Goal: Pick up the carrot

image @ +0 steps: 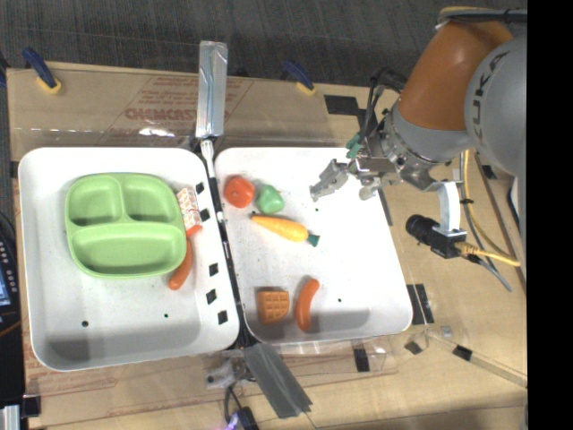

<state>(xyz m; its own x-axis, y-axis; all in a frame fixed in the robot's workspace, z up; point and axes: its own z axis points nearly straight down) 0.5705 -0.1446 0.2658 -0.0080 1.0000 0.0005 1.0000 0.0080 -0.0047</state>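
Carrot lies in right bin, long axis running left-right, green stem end pointing right and slightly near. My jaws hover up-right of it, apart, holding nothing.
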